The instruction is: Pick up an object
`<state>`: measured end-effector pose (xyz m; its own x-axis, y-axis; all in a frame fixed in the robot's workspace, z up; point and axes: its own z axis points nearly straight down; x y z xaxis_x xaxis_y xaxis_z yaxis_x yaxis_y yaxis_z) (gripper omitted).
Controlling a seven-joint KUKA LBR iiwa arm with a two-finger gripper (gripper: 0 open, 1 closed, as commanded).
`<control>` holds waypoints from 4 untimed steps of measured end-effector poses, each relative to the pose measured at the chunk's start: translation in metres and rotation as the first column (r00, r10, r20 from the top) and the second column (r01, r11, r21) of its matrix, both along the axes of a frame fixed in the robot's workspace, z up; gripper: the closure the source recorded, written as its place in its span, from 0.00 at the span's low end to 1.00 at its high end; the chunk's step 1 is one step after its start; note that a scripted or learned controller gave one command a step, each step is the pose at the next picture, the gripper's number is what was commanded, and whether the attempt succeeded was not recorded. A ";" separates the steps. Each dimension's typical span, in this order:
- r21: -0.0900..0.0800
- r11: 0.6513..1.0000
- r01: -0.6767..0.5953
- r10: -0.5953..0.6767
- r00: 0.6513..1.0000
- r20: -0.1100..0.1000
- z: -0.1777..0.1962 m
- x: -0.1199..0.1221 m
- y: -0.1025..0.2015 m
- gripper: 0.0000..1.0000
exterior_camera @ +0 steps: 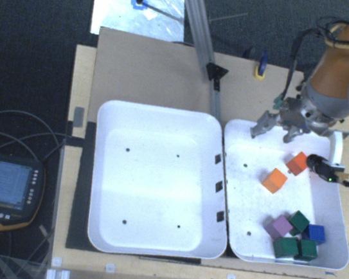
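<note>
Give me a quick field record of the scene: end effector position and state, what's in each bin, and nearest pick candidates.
end effector: open, nothing between fingers, above the far edge of the right bin
left bin: no blocks seen
right bin contents: two orange blocks, one purple, one blue, three green
nearest candidates: orange block, second orange block
near-corner cluster: purple block, blue block, green blocks, packed tight

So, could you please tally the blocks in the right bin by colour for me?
Orange blocks: 2
Green blocks: 3
Purple block: 1
Blue block: 1
Total: 7, all in the right bin.
</note>
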<state>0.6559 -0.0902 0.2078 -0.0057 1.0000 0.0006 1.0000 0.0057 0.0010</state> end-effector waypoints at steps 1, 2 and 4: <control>0.000 1.000 0.000 0.000 1.000 0.000 0.000 0.000 0.000 0.00; -0.001 1.000 0.004 -0.004 1.000 -0.005 -0.058 -0.002 -0.009 0.00; -0.001 1.000 0.004 -0.004 1.000 0.000 -0.117 -0.002 -0.012 0.00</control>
